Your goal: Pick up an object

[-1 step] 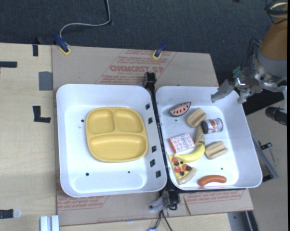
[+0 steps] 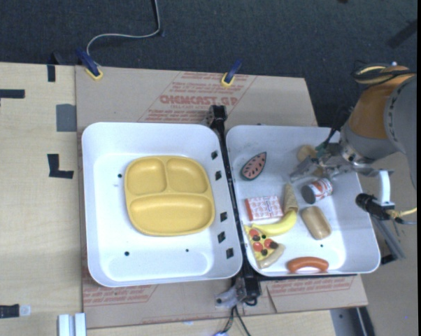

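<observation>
2 shallow white bins [image 2: 102, 187] sit on a cardboard-covered bench [image 2: 126, 96] over dark carpet, the two-finger gripper [image 2: 310, 168] spread and holding nothing, with a small red-and-white toy can [image 2: 317, 190] lying on its side just below it.

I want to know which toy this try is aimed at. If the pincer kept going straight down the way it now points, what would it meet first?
Most likely the small can lying directly under the pincer in the right bin. Depth is hard to judge from this slanted view, so its height above the can is unclear.
</observation>
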`<move>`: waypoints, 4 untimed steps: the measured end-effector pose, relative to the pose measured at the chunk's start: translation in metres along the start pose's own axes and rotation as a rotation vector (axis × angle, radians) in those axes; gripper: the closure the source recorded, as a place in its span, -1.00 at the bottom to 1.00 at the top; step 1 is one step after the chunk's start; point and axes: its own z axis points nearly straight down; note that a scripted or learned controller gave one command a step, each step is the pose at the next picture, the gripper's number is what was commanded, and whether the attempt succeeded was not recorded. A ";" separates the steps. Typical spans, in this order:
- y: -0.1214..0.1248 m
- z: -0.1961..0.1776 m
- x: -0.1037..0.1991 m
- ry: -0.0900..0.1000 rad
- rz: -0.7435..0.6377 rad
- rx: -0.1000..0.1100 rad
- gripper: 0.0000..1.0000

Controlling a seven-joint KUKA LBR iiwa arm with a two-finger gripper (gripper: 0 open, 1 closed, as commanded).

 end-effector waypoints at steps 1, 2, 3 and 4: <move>0.000 -0.010 -0.001 -0.004 0.000 -0.003 1.00; -0.072 -0.132 0.091 0.001 -0.001 0.002 1.00; -0.073 -0.130 0.091 0.001 0.001 0.005 -1.00; -0.048 0.000 0.041 -0.003 0.002 0.000 -1.00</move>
